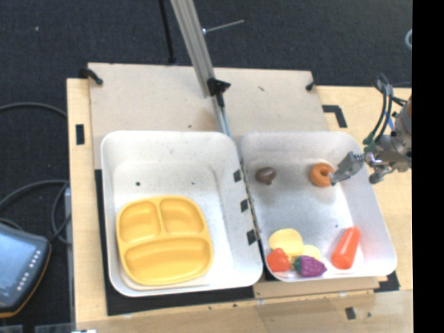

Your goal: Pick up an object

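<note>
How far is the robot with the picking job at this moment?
Done: nothing is lifted; the toys lie on the floor of the right bin. In hand: the gripper is low beside the orange ring, one finger near its edge. Left: grasping and raising an object.

Light was even and fairly bright, coming from overhead, with no hard glare. The white bins (173, 144) read almost washed out, their speckled floors low in contrast. Shadows were soft and short: a faint one lay under the yellow tray (164, 240), and darker strips ran along the bins' lower rims. The dark floor (69, 19) around the bench (82, 116) was grainy. Overall sharpness was modest, small objects looking soft, and the gripper (361, 164) near the right edge slightly blurred.
</note>
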